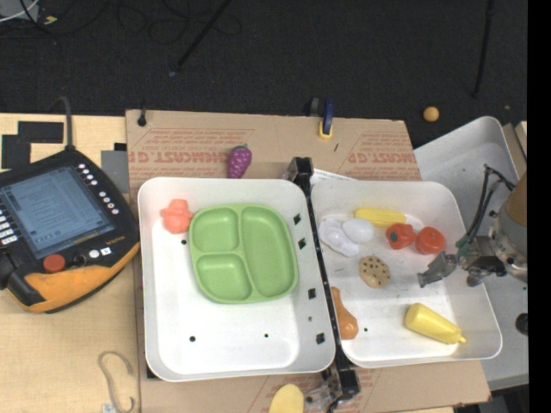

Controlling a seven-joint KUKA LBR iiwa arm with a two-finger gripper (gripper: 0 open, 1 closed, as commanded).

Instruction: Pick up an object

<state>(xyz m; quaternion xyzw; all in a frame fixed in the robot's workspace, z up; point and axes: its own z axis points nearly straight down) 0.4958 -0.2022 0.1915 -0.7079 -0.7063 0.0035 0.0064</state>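
Note:
My gripper [455,270] hangs over the right part of the right bin [465,206], and its two dark fingers stand apart with only white bin floor between them. Just left of it and slightly further back lie two red tomatoes [415,238]. A yellow pointed toy [433,323] lies in front of it, toward the bin's near right corner. A brown cookie [374,271] sits to its left. Further left are white pieces [348,232], a yellow banana-like piece [379,217] and an orange piece [343,317] by the divider.
The left bin [172,334] holds a green divided plate [243,254] and a pink toy [176,217]. A purple toy [238,161] lies on the cardboard behind it. A tablet-style controller [56,222] sits at the far left. A yellow object [287,398] rests beyond the near rims.

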